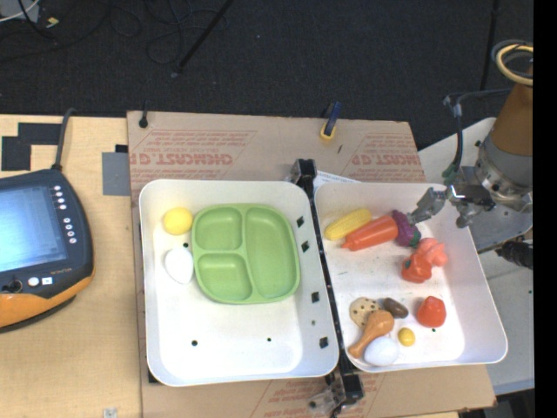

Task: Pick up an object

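cardboard-covered table (pixel 218 146) is being shared by two bins; pincer (pixel 446 200), spread apart and holding nothing, is being poised near carrot (pixel 372 232); lowering is being called for.

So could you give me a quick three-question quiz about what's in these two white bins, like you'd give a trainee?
1. True or false: the green three-compartment plastic plate lies in the left white bin.
2. Which toy lies closest to the gripper? A) round yellow lemon B) orange toy carrot with a purple end C) white egg
3. Fill in: the yellow toy corn cob lies in the ____ bin.

Key: 1 true; 2 B; 3 right.
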Available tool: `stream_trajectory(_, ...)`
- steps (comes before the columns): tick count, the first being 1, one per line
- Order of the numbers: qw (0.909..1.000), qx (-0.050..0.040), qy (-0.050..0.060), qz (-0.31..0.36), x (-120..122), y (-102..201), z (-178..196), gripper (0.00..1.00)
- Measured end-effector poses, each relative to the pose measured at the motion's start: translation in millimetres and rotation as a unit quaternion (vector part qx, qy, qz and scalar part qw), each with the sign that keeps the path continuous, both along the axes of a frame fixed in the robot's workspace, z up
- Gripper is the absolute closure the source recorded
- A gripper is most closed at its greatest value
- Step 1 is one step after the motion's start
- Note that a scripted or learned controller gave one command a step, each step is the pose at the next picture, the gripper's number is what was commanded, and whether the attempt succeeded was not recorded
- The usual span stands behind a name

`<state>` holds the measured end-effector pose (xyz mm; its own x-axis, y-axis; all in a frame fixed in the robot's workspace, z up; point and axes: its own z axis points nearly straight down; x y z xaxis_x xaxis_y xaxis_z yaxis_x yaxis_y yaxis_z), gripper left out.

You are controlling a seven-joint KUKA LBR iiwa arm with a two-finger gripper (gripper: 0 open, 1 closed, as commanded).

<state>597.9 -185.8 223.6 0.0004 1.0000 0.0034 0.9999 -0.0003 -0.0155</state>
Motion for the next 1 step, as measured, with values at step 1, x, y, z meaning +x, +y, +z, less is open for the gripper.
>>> stream_trajectory(1, 1.0, -0.0012, -0.006, 0.001, 2.4, -0.3, 8.2, 0.0)
